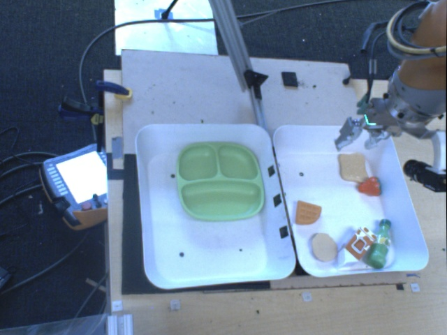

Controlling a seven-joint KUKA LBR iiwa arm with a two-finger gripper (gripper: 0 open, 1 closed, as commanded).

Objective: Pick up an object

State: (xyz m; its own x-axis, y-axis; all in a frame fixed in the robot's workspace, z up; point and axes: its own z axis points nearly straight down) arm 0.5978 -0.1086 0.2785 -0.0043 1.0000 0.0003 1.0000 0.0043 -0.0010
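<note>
Two white bins sit side by side; the gripper (361, 132) hangs with fingers spread, grasping nothing, above the right bin's (419, 246) far edge, near a tan slice (353, 166); the left bin (157, 257) holds a green plate (219, 181).

1. Two white bins (209, 274), smooth plastic with a slight sheen.
2. Green divided plate (220, 181), matt smooth plastic.
3. Bench top (188, 89), pale, flat, matt board.
4. Floor (42, 40), dark rough carpet.
</note>
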